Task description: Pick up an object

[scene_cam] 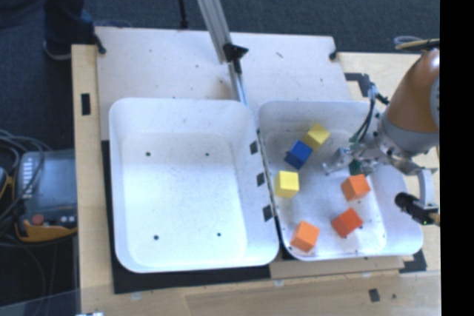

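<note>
1. The gripper point(354, 165) hangs low in the right bin point(326, 254), just above an orange block point(355, 187); whether its fingers are apart or together cannot be told.
2. That block lies tilted near the bin's right wall, open floor on its left.
3. Around it: a red-orange block point(346, 222), another orange cube point(305, 235), two yellow cubes point(288, 183) point(318, 135) and a blue cube point(298, 153).
4. The left bin point(185, 181) offers bare white floor.
</note>
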Available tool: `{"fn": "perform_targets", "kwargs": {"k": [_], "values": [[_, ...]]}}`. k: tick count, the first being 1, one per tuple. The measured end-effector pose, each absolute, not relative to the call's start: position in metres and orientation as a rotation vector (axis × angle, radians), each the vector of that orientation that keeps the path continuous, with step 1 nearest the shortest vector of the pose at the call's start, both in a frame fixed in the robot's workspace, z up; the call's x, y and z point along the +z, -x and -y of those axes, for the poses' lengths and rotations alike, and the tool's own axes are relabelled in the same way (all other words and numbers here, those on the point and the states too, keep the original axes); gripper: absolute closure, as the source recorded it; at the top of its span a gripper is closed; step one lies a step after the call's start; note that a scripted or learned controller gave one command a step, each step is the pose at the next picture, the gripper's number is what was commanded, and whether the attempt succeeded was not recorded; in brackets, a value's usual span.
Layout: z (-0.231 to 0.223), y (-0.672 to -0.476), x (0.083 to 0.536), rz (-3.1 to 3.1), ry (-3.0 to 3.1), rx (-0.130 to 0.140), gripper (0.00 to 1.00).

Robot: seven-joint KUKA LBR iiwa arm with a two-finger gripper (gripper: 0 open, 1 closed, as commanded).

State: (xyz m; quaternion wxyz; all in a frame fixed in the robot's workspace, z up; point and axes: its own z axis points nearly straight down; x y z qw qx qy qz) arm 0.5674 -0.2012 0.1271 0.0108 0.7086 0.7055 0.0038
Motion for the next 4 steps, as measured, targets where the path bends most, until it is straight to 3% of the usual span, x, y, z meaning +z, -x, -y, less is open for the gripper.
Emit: {"fn": "perform_targets", "kwargs": {"k": [1,3,4], "values": [[0.203,-0.568,0.137,-2.188,-2.216,0.014,1.00],[0.207,-0.564,0.254,-2.218,-2.214,0.004,1.00],[0.208,-0.565,0.285,-2.223,-2.213,0.004,1.00]]}}
